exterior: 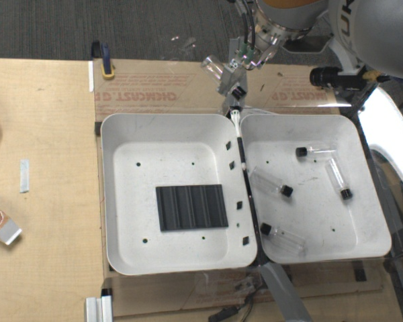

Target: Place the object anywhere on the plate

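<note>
Lying in right bin (363,240): four clear tubes with black caps — one (314,153) near back, one (337,178) beside it, one (271,183) near left wall, one (281,237) at front. Dark ridged plate (191,206) sits in left bin (121,240). Gripper (232,86) hangs above bins' back edge; whether fingers clenched or released, cannot tell.
</note>
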